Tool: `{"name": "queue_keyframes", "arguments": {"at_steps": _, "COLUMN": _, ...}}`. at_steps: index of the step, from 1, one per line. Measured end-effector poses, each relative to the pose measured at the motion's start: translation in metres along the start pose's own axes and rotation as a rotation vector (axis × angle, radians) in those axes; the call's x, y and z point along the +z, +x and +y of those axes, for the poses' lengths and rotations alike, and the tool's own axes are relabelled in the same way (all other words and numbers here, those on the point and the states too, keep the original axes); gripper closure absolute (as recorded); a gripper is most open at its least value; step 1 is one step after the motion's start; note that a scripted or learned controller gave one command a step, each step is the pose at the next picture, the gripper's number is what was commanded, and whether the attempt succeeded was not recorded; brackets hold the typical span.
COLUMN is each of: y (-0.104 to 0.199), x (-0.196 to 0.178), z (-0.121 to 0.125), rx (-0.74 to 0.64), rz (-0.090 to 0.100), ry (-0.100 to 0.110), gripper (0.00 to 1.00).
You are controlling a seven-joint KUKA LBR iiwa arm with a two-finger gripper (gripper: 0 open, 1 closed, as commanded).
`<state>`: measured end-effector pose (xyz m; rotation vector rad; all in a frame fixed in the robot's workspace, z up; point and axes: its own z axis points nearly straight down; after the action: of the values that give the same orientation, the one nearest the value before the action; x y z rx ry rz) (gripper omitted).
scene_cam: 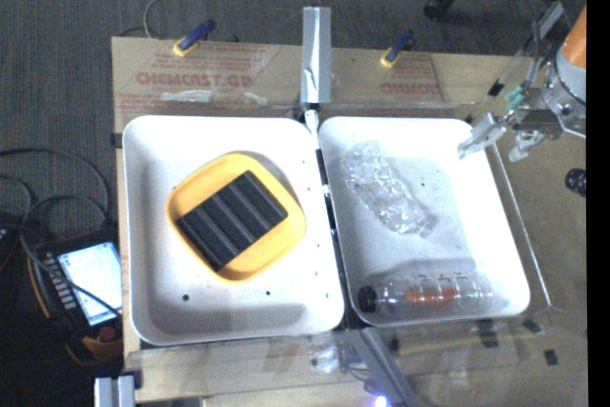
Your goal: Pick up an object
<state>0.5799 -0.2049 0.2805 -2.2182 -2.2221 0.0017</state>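
Brown bench board (143,81) beneath the bins, two blue-and-yellow clamps (193,36) (396,49) at its far edge; handheld screen device (81,281) on the floor at left.

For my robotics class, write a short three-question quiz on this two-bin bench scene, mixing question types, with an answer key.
1. True or false: the yellow tray with black ridges lies in the right bin.
2. Multiple choice: the bottle with the dark cap lies along which edge of the right bin? A) far B) near C) left
3. Fill in: the crumpled clear plastic bottle shares its bin with the ____.

Key: 1 false, it is in the left bin. 2 B. 3 bottle with the dark cap. The gripper sits over the right bin's far right corner.
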Motion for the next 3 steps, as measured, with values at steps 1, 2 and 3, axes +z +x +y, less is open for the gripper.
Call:
{"name": "queue_keyframes", "arguments": {"at_steps": 1, "y": 0.032, "x": 0.153, "z": 0.001, "rx": -0.075, "rz": 0.001, "ry": 0.001, "gripper": 0.0}}
{"name": "queue_keyframes", "arguments": {"at_steps": 2, "y": 0.061, "x": 0.188, "z": -0.01, "rx": -0.164, "rz": -0.009, "ry": -0.017, "gripper": 0.0}}
{"name": "queue_keyframes", "arguments": {"at_steps": 3, "y": 0.061, "x": 0.175, "z": -0.007, "rx": -0.164, "rz": -0.008, "ry": -0.024, "gripper": 1.0}}
